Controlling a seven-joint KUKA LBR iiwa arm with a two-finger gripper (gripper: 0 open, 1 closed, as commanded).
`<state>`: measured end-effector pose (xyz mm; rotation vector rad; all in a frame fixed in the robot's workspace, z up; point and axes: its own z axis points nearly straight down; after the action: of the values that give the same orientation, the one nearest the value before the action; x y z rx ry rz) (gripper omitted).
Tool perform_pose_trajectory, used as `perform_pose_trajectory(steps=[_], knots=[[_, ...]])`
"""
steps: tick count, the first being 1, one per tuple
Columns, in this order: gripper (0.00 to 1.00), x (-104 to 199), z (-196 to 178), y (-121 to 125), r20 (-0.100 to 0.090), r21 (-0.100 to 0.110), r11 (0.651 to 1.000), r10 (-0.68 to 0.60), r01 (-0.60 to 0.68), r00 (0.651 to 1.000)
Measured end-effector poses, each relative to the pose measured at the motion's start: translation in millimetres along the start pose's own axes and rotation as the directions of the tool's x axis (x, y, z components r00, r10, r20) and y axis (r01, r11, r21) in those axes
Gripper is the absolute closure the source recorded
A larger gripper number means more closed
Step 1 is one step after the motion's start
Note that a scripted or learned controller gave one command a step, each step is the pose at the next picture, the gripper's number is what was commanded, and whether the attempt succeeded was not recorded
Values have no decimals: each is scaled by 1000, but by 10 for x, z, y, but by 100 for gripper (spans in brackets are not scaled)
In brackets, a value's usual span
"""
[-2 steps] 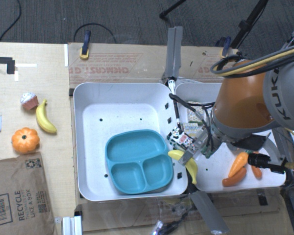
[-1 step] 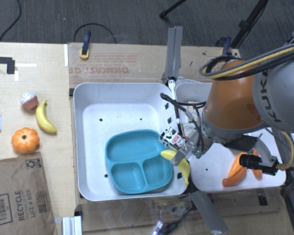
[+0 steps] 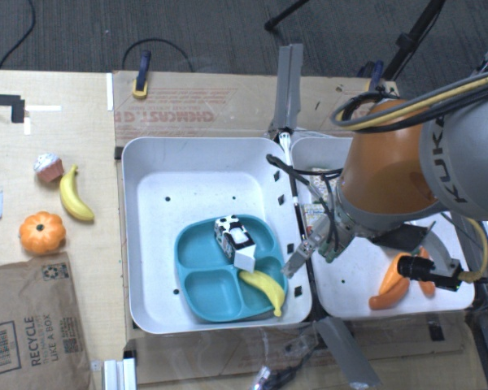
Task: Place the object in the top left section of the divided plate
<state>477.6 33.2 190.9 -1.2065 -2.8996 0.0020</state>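
A teal divided plate [image 3: 202, 292] lies in the left bin [image 3: 150, 210], toward its front right. A black-and-white toy [image 3: 230, 232] with a white block [image 3: 245, 257] at its lower end rests across the plate's upper sections, on the central divider. A yellow banana [image 3: 265, 289] lies over the plate's lower right rim. My gripper [image 3: 298, 261] hangs low at the wall between the two bins, just right of the plate and apart from the toy. Nothing shows in its grasp. The arm's orange band and grey wrist cover much of the right bin.
An orange carrot-like toy [image 3: 389, 288] lies in the right bin [image 3: 346, 295]. On the bench left of the bins are a second banana [image 3: 75, 195], a small pumpkin [image 3: 42, 232], a cupcake toy [image 3: 49, 167] and a brown paper bag [image 3: 28, 323].
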Motion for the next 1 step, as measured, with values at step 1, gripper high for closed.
perform_pose_trajectory(steps=[1], knots=[[100,-16,-87,1,1,0,1000,3,-3,1000]])
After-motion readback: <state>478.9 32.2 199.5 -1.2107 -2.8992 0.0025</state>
